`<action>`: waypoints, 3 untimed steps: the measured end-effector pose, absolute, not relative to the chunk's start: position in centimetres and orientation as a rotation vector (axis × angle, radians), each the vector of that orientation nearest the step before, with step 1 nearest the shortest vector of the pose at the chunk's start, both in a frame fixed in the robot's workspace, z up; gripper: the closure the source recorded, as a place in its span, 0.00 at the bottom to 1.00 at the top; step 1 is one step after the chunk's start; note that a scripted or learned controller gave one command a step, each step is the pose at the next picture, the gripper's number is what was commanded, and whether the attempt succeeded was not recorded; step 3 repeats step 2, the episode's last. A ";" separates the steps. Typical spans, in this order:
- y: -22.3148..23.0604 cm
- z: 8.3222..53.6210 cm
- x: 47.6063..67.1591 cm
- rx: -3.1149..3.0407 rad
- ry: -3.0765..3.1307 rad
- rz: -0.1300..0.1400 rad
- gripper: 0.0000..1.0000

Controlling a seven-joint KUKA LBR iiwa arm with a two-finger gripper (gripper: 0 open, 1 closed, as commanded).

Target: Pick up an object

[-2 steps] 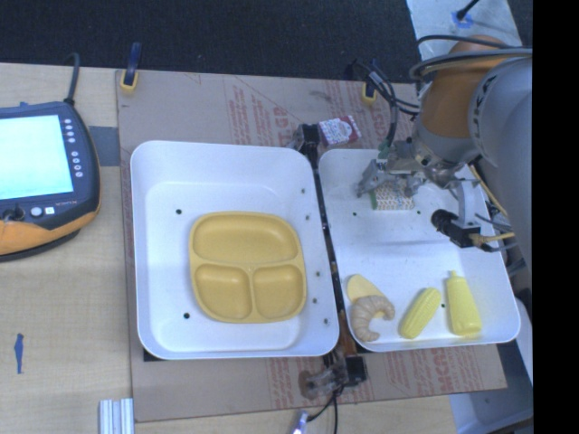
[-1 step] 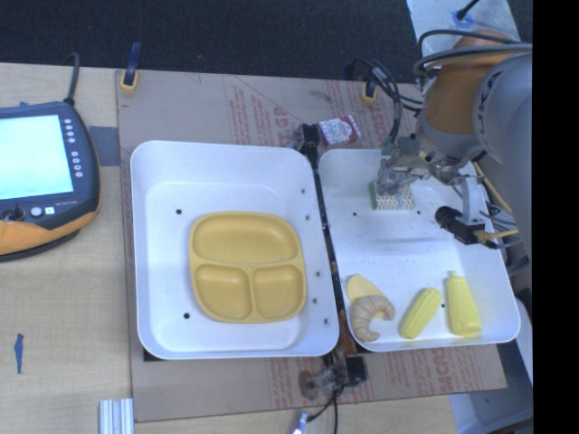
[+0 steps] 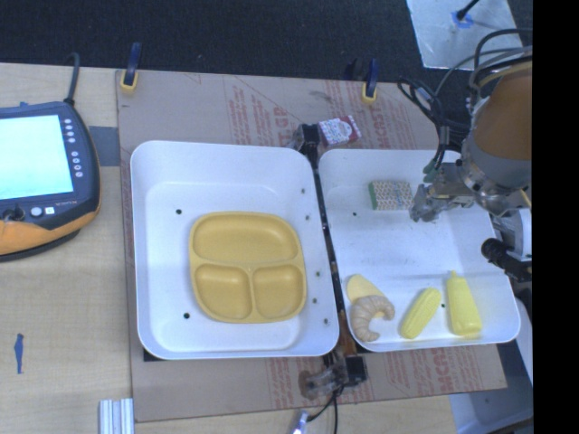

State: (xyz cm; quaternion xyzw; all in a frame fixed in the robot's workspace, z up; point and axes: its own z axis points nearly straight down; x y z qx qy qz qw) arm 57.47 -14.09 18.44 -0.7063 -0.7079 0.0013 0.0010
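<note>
Bench: a pale wooden top [image 3: 63,315] is carrying a brown cardboard sheet [image 3: 235,107], held at its far edge by 2 clamps.
Floor: dark carpet [image 3: 226,12] is showing beyond the bench, with a light patch at the upper right.
Pendant: a control tablet [image 3: 41,174] with a lit screen is lying at the left edge of the bench.
Left bin [image 3: 154,165]: it is holding 1 yellow plate [image 3: 246,267] with 3 compartments, lying flat near the middle.
Right bin [image 3: 353,174]: it is sitting beside the left bin, their rims touching along the centre line.
Sponge block [image 3: 391,194]: a small speckled block is lying in the far part of the right bin, just left of the gripper.
Near row: a yellow wedge [image 3: 362,287] and a croissant [image 3: 371,315] are touching each other; 2 corn cobs [image 3: 421,312] [image 3: 462,303] are lying to their right, along the near wall.
Packet: a small red-and-white packet [image 3: 336,131] is lying on the cardboard just beyond the bins.
Arm [image 3: 502,120]: it is reaching in from the right over the right bin.
Gripper [image 3: 427,208]: it is hanging low over the far part of the right bin, beside the sponge block; contact cannot be told.
Gripper state: the opening cannot be told, and nothing is showing in its hold.
</note>
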 end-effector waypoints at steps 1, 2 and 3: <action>-14.1 18.4 57.5 -2.216 -2.223 0.005 0.00; -11.0 13.6 62.7 -2.213 -2.228 0.007 0.00; -11.0 13.6 62.7 -2.213 -2.228 0.007 0.00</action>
